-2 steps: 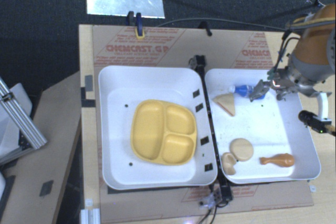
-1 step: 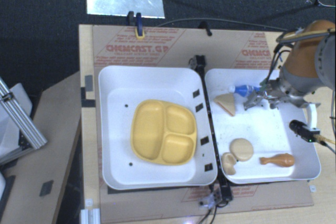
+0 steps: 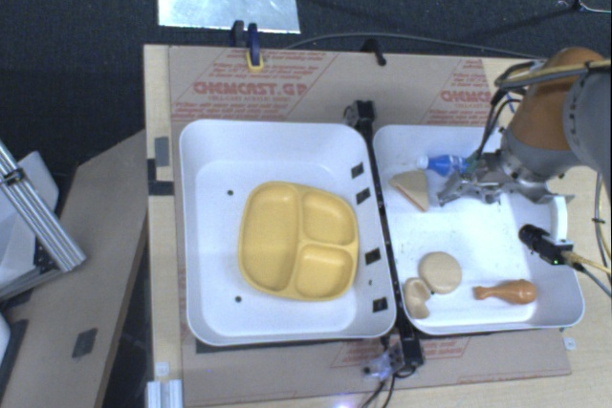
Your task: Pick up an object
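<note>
My gripper [image 3: 449,189] is low over the back of the right bin [image 3: 497,306], pointing left. Just behind its tip lies a small blue and white object [image 3: 438,164], partly hidden by the gripper. To its left, against the bin's left wall, rests a tan wedge [image 3: 411,190]. A round tan disc [image 3: 441,271] and a smaller tan lump [image 3: 417,295] lie near the front left of this bin. A brown drumstick-shaped piece [image 3: 505,292] lies at the front right. No object can be seen held in the gripper.
The left bin [image 3: 210,205] holds a yellow divided plate [image 3: 297,241]. A black divider [image 3: 378,234] runs between the two bins. The grey arm with its orange band [image 3: 545,115] reaches in from the right over the right bin's back corner.
</note>
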`<state>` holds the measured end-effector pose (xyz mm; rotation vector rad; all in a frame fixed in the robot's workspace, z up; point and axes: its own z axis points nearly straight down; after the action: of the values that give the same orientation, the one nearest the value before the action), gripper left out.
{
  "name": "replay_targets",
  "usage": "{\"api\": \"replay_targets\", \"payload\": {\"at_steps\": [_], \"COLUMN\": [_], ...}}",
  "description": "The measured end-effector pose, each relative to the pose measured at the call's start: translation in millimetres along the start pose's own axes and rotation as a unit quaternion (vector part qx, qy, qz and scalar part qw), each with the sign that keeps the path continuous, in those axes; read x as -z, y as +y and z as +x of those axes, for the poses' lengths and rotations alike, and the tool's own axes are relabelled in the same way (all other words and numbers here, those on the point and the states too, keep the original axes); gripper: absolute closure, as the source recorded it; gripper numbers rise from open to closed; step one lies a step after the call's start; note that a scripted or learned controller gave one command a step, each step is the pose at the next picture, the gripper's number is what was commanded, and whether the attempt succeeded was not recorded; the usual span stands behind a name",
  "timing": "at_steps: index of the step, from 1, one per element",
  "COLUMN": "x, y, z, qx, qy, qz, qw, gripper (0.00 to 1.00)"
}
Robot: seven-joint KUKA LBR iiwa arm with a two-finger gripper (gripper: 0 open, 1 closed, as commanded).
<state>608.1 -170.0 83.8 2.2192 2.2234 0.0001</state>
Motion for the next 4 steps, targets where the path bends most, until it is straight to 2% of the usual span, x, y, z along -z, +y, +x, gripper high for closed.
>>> {"api": "replay_targets", "payload": {"at_steps": [1,4], "x": [12.4,173.6], "y": [1.4,-7.2], "z": [-0.4,-13.8], "qx": [0.0,0.001], "qy": [-0.001,-0.001], "qz": [-0.002,-0.004], "qw": [1.0,1.0], "gripper": [1.0,1.0]}}
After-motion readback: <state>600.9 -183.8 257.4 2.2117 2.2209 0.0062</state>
